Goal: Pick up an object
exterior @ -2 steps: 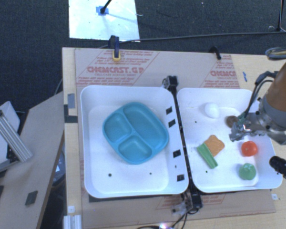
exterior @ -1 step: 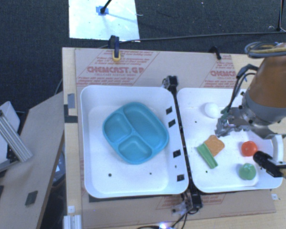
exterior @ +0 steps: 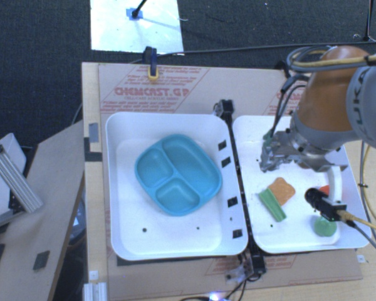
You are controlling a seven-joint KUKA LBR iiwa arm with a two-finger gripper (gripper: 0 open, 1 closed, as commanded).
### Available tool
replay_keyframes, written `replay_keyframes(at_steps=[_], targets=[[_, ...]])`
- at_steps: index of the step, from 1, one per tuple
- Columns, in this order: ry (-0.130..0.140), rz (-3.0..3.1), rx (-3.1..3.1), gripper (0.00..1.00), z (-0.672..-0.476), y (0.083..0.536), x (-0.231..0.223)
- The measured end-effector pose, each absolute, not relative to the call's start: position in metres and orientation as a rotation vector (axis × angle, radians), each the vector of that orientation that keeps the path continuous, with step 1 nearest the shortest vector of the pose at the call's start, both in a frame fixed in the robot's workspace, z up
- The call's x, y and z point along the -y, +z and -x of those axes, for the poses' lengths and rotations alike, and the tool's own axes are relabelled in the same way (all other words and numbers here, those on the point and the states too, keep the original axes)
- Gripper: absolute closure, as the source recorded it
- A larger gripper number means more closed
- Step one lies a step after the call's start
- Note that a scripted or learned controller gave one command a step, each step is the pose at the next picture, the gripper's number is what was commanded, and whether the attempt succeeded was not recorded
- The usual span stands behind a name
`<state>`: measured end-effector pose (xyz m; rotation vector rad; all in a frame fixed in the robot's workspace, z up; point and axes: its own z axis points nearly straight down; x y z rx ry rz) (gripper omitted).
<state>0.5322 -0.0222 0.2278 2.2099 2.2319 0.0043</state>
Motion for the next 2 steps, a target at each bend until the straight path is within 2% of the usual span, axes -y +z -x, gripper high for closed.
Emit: replay_keyframes(at_steps=[2], targets=[[0.004,-2.21,-2.232,1.0,-0.566,0.216,-0.072]])
